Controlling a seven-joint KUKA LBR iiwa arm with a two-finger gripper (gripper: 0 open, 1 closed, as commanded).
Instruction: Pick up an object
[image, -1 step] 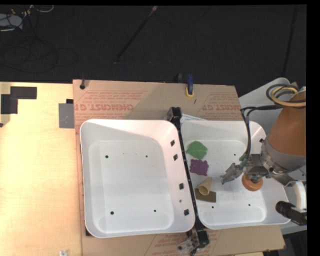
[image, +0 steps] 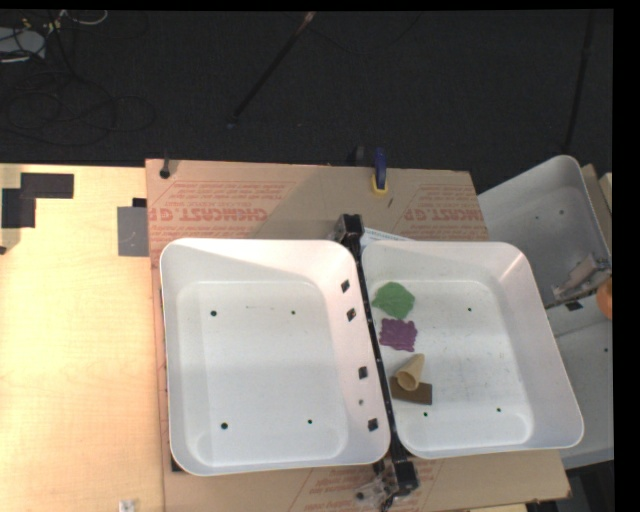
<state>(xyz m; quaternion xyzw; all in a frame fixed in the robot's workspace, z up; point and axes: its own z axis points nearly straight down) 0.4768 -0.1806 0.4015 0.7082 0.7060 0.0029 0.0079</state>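
Note:
Several small objects lie along the left side of the right white bin (image: 485, 350). They are a green lump (image: 394, 298), a purple flat piece (image: 398, 334), a tan cone (image: 411, 373) and a brown block (image: 414, 394) touching the cone's lower end. My gripper (image: 577, 281) shows as a small grey shape at the far right, outside the right bin's rim and well apart from the objects. A bit of the arm's orange band (image: 606, 297) sits just beside it. Nothing is seen held.
The left white bin (image: 250, 340) adjoins the right one, with black clips (image: 362, 372) along the shared rim. Both rest on cardboard (image: 250, 205) over a wooden bench (image: 70, 350). A blue clamp (image: 379, 170) stands at the back. A grey metal plate (image: 545, 205) lies at the right.

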